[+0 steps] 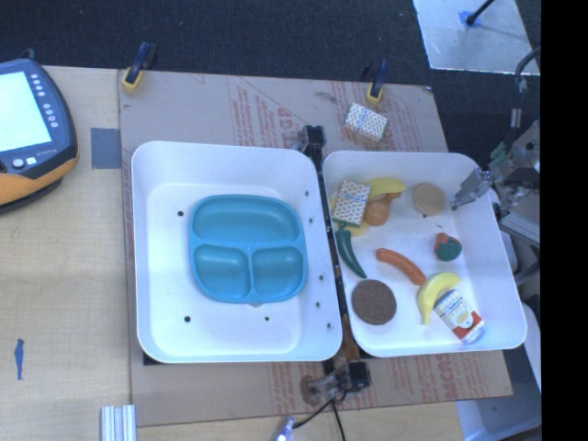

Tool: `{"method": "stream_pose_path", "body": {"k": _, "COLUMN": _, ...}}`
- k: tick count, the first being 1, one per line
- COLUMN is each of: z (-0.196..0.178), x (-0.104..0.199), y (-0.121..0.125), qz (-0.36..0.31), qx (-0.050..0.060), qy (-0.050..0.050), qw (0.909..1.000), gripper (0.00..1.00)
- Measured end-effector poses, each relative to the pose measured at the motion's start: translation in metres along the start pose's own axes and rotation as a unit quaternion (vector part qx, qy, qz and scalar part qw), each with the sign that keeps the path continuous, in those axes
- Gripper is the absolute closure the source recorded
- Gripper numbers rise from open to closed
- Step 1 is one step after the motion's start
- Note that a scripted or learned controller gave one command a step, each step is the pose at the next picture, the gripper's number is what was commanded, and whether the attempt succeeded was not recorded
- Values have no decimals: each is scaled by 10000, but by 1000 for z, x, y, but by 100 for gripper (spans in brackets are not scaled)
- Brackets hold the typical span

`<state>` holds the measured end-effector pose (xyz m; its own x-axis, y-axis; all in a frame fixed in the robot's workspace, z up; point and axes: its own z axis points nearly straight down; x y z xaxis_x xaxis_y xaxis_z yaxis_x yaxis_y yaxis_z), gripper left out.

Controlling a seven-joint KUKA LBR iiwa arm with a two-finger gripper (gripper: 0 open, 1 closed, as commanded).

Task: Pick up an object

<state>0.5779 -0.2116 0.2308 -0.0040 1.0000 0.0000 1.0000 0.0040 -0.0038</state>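
Orange toy sausage point(401, 265) lies mid right bin point(508, 274), banana point(435, 293) just beside. Looks light, stiff, smooth plastic; grip across narrow middle. Gripper point(469, 191) near bin's far right rim, finger state unclear.

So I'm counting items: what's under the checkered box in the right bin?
The checkered box overlaps an orange item and a yellow one; their covered parts are hidden.

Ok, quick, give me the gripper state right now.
Gripper: at the right bin's upper right rim, beside the tan round disc; open or shut cannot be told, nothing seen held.
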Motion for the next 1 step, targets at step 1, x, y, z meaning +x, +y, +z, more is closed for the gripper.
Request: {"method": "stream_pose_path", "body": {"k": 1, "z": 84, "x": 0, "y": -2, "qz": -8, "qx": 10, "qy": -1, "qw": 10000, "gripper": 0}}
